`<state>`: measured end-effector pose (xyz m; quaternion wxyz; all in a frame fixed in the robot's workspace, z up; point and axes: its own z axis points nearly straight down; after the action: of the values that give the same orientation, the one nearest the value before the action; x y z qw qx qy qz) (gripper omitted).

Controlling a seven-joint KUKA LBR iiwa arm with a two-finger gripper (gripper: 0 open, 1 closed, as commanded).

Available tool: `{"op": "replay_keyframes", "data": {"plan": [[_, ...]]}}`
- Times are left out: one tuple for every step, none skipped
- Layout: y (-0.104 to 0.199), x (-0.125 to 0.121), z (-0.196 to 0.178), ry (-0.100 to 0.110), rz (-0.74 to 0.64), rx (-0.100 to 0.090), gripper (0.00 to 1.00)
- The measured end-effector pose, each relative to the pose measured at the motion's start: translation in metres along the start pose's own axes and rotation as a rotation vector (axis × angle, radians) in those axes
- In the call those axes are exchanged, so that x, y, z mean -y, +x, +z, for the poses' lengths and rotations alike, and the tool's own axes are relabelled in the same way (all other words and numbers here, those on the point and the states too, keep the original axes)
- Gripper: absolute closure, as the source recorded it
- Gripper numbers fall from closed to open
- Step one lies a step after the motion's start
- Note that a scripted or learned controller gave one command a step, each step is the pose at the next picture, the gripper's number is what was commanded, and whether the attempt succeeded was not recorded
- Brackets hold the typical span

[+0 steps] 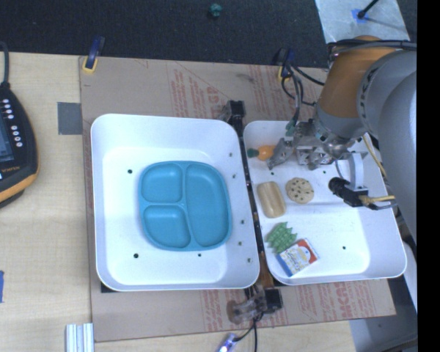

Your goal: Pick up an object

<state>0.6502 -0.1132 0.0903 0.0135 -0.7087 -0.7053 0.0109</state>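
Grey metal gripper (302,151) hangs low in the right bin (381,259), above the cookie (299,190) and bread roll (270,199); finger state seemingly unreadable here

The arm (385,94) is smooth grey with an orange band above the wrist, black cables trailing to a bare-metal gripper (302,151).
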Motion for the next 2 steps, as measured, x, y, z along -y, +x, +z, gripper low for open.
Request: {"op": "replay_keyframes", "data": {"plan": [[0.006,0.000,0.000,-0.004,0.001,0.007,0.00],[0.062,-0.003,-0.102,-0.033,-0.009,0.003,0.00]]}}
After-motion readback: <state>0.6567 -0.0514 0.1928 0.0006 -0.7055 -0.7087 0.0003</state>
